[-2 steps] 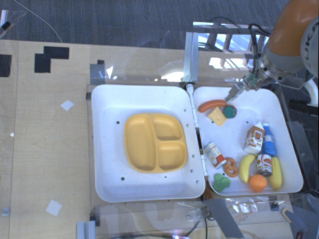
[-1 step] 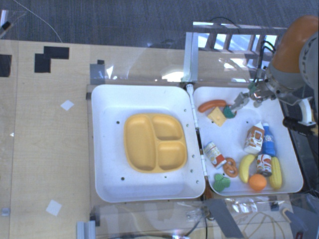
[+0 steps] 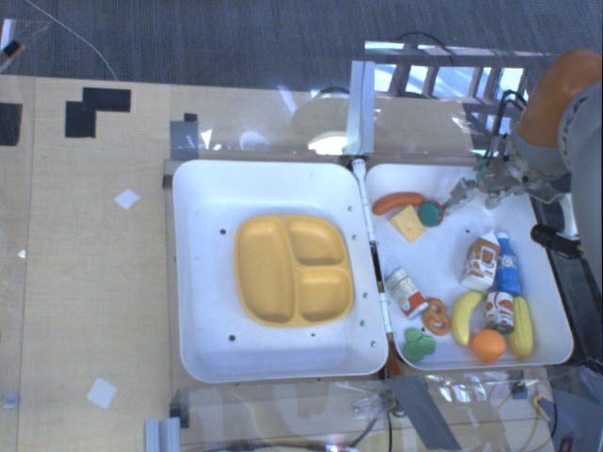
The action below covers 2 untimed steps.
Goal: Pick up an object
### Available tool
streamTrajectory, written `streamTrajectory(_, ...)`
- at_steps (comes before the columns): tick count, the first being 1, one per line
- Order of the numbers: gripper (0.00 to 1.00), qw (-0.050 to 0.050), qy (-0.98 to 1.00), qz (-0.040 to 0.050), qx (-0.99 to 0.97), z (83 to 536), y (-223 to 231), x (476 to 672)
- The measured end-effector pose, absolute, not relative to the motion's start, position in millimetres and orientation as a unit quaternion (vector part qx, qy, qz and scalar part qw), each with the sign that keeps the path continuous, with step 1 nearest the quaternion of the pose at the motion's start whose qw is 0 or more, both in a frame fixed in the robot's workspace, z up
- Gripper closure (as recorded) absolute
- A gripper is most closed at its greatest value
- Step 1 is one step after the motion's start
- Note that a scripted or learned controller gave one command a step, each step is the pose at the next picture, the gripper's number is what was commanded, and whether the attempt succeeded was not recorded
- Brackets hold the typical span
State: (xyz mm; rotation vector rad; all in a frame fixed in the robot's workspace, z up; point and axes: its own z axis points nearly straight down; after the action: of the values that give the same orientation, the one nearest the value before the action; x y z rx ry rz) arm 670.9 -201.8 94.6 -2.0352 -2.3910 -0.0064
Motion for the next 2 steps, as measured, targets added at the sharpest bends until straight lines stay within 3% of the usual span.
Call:
streamTrajectory(1, 0.0, -0.004, -0.804, -0.0019, -0.594, 89.7, -203.6, 662.0)
streamTrajectory(2, 0.0, -0.003, -0.798, -0.0033, -0.603, 88.2, -136.9, 607.9)
